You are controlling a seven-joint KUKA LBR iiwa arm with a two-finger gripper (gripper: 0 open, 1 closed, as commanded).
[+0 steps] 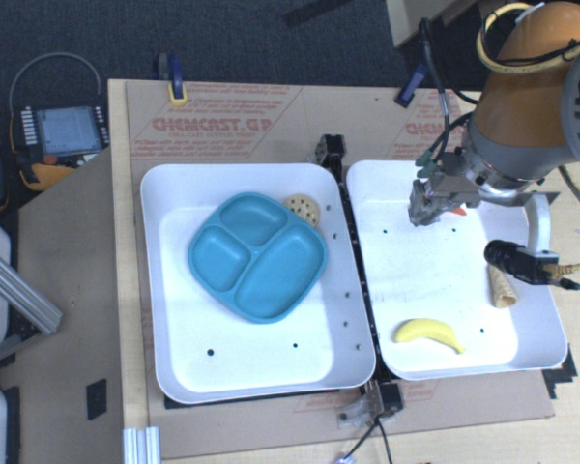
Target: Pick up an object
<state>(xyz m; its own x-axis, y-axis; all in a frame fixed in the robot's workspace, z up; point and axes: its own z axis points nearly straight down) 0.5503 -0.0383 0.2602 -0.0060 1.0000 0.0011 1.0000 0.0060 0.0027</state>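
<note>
Bench (126,259) (two white bins (164,259))

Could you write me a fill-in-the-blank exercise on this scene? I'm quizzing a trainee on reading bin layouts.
1. The blue plate lies in the ____ bin.
2. The banana lies in the right bin, and its colour is ____.
3. The cookie touches the plate's ____ edge.
4. The gripper hovers over the ____ bin.

Missing words: left; yellow; far; right
</note>
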